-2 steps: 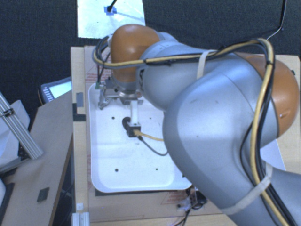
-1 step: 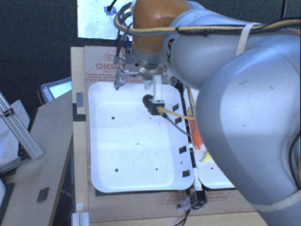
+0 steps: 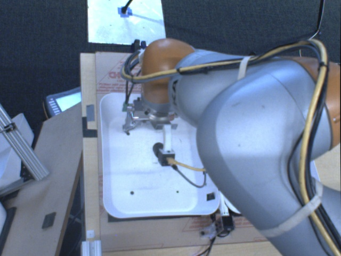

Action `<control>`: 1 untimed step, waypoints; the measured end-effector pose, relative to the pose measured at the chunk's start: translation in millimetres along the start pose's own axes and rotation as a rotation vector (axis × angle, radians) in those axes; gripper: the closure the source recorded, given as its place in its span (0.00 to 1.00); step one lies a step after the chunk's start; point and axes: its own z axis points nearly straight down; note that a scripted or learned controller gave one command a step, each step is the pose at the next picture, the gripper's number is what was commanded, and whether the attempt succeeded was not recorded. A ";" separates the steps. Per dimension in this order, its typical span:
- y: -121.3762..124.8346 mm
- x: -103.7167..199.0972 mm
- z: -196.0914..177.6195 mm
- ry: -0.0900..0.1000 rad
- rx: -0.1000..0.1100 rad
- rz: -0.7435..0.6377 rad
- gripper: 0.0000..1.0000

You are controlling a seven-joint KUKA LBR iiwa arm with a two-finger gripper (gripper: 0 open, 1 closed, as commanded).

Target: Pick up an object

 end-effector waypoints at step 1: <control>3.1 0.5 -17.3 0.003 -0.008 0.000 1.00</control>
